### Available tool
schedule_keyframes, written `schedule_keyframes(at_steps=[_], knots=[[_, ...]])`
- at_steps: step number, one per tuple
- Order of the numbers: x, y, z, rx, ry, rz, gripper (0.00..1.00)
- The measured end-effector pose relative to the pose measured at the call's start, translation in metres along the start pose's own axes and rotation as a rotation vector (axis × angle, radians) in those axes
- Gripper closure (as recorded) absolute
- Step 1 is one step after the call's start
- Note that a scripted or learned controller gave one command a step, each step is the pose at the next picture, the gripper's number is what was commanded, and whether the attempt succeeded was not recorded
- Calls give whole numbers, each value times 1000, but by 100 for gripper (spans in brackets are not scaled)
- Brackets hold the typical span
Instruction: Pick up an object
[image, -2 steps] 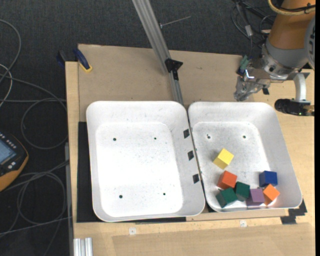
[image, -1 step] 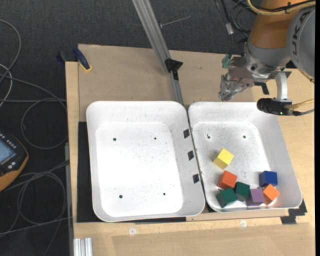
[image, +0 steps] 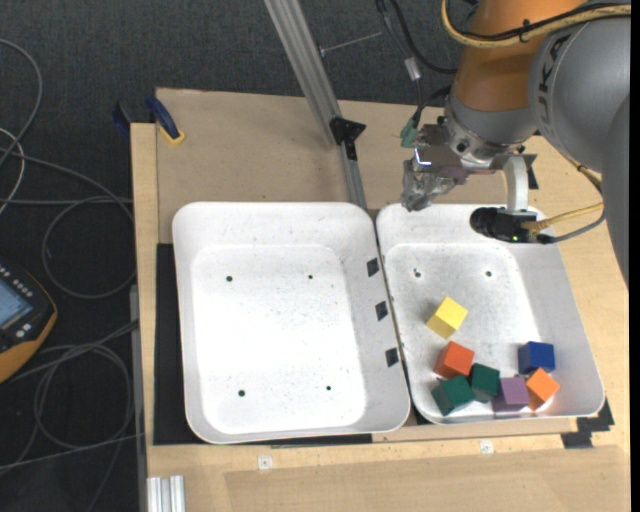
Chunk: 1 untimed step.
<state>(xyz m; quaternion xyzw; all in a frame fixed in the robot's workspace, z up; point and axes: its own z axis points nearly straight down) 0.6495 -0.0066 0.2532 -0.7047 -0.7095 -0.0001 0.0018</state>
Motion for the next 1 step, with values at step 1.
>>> schedule_keyframes(at_steps=[1], knots=[[55,-4,13,0,0,0,100]])
